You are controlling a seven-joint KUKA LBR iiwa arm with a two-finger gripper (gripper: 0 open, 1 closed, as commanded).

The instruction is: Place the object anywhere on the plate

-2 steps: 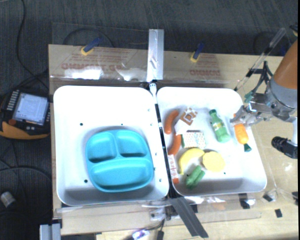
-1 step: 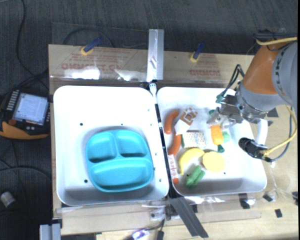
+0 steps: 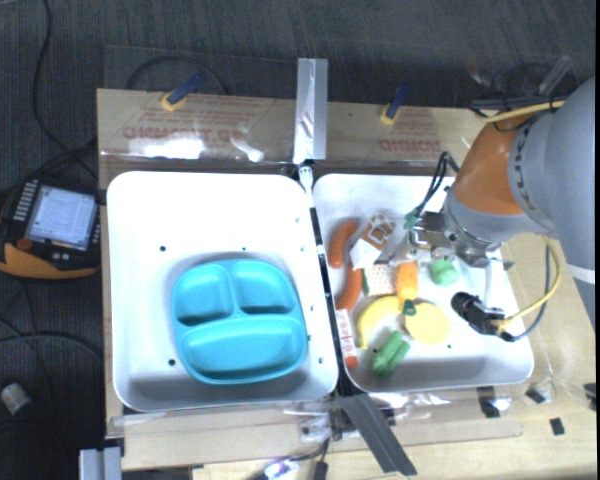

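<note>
Reaching in from the right, arm (image 3: 540, 168) low over right bin (image 3: 500, 363). Gripper (image 3: 435, 251) down among toy food: sausage (image 3: 341, 241), carrot (image 3: 407, 280), yellow pieces (image 3: 380, 318), green pod (image 3: 388, 352). Grip state: cannot tell. Blue plate (image 3: 240, 318) sits in left bin (image 3: 140, 268), well apart.

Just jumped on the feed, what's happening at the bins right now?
The arm is reaching into the right bin, with its gripper down among a pile of toy food: a sausage, a carrot, a yellow lemon and a green piece. I can't tell whether it has hold of anything. The blue divided plate sits in the left bin with nothing on it yet.
</note>
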